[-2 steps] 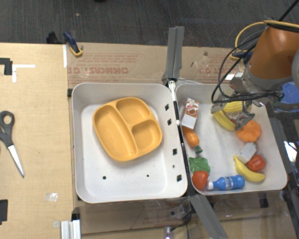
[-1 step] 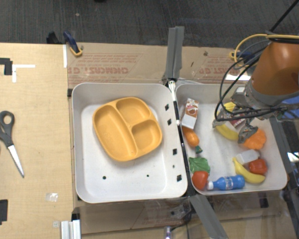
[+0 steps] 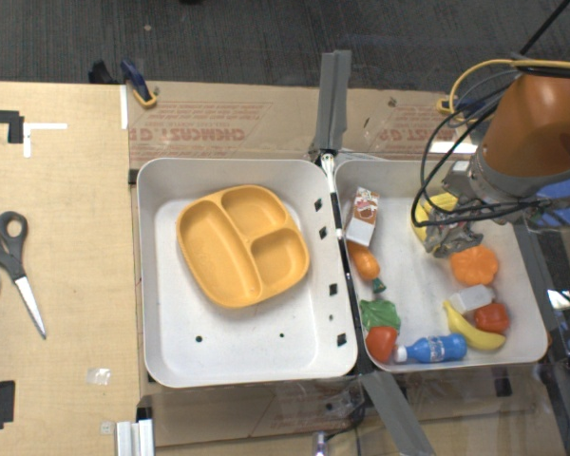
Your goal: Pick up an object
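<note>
Here hand [image 3: 448,242] near right bin [image 3: 527,350] far wall, perhaps touching orange toy [image 3: 475,266].

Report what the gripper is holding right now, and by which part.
Cannot be told. The gripper is low in the right bin, beside the orange toy, with nothing visibly between its fingers.

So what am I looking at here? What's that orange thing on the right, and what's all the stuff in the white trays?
One camera looks down on a bench. The orange and grey shape is a robot arm; its hand hangs over the right bin, by an orange toy fruit. That bin has toy food: a banana, a tomato, a small blue bottle, a carton. The left bin holds a yellow divided plate. Scissors lie on the bench. I can't see it holding anything.
</note>
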{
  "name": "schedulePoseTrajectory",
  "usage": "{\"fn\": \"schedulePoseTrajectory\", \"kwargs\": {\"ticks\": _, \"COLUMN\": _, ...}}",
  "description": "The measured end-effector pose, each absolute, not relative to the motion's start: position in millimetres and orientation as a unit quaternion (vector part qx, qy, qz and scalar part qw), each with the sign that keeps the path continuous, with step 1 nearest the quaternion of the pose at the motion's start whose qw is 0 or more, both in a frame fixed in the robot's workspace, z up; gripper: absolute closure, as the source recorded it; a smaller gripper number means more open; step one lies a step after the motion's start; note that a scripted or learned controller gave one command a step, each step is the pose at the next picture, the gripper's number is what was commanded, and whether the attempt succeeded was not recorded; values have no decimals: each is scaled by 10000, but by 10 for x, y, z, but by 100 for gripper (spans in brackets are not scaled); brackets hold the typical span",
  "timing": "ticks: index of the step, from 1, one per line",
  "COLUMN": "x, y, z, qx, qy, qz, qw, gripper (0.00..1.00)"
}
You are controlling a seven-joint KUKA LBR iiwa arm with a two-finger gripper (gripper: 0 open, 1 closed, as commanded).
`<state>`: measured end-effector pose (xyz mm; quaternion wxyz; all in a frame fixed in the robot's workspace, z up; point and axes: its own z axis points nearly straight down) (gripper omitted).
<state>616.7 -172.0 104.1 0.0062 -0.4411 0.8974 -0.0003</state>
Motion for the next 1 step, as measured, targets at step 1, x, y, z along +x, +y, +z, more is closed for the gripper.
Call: {"fn": "schedulePoseTrajectory", "kwargs": {"ticks": 1, "x": 6607, "y": -1737, "z": 1273, "qx": -3093, "qy": 9509, "qz": -6, "qw": 43, "gripper": 100}}
